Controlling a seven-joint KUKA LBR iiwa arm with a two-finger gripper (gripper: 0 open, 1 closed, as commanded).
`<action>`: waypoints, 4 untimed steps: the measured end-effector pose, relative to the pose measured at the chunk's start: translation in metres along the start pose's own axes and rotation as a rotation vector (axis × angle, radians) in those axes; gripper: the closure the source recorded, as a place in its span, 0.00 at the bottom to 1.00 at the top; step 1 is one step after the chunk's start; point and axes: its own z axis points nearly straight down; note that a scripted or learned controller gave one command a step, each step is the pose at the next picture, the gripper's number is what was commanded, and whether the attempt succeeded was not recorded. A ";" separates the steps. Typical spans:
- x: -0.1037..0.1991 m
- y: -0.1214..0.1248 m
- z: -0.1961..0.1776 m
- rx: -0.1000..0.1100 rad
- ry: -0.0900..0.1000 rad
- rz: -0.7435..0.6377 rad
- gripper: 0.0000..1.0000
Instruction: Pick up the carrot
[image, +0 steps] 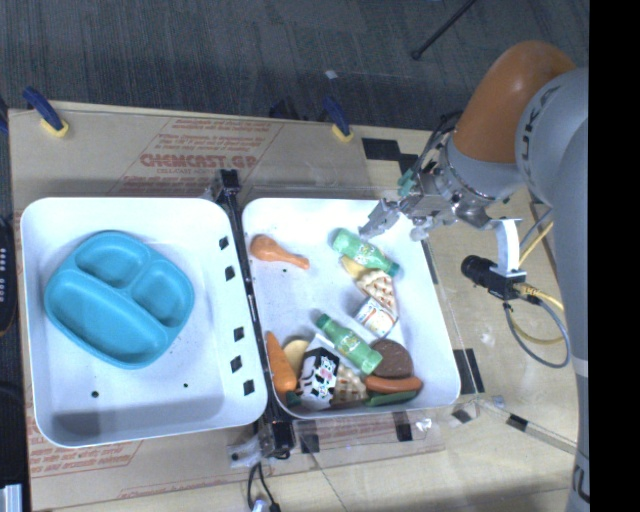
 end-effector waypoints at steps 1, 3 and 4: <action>0.067 -0.017 0.075 0.009 0.002 -0.035 0.00; 0.070 0.006 0.150 0.004 0.002 0.064 0.00; 0.080 -0.101 0.138 0.004 0.001 0.010 0.00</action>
